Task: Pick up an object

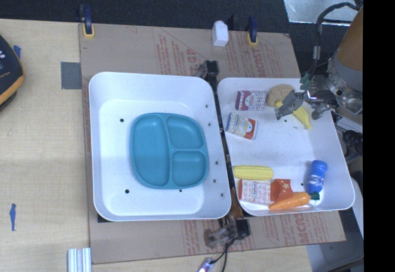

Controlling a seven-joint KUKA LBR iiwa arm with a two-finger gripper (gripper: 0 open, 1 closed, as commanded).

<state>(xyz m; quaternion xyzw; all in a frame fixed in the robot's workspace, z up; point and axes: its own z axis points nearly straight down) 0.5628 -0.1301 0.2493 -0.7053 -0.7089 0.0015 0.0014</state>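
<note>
Objects for picking scattered in right bin [345,160]: two small cartons [251,100] near its far edge, tan cookie [279,92] beside them, yellow banana [302,118], corn cob [253,172], carrot [290,201], blue bottle [316,176]. Gripper [299,106] above far right corner, fingers spread, holding nothing, straddling banana. Blue divided plate [170,149] in left bin [102,141].

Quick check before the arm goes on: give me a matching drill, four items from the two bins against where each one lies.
Things:
1. blue divided plate
2. corn cob
3. blue bottle
4. carrot

Places:
A. right bin, near its right wall
B. middle of the left bin
C. right bin, along its near edge
D. right bin, by its left wall, above the red packet

Pairs: 1-B, 2-D, 3-A, 4-C
</note>
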